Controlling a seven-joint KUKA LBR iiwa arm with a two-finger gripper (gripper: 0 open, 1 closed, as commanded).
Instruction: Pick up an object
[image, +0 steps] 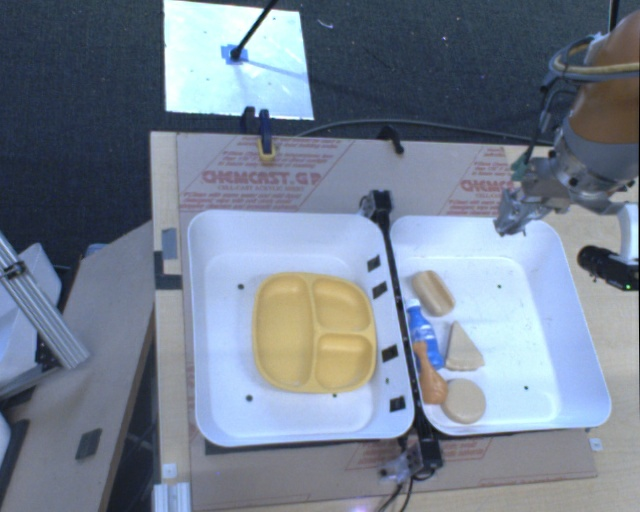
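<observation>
Bread roll (434, 292) in right bin (560, 330), well near-left of gripper (510, 222); finger state: cannot tell.

Yellow divided tray (313, 332), white bins (290, 228), blue tube (419, 326), tan round (464, 401).

Arm enters from the right, orange band uppermost at the frame's upper right corner. Wrist angles down and leftward. Gripper (511, 222) points downward; nothing visible between its tips.

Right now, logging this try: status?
Gripper above right bin's back edge, holding nothing seen. Food pieces lie at the bin's left side. Path unobstructed.
</observation>
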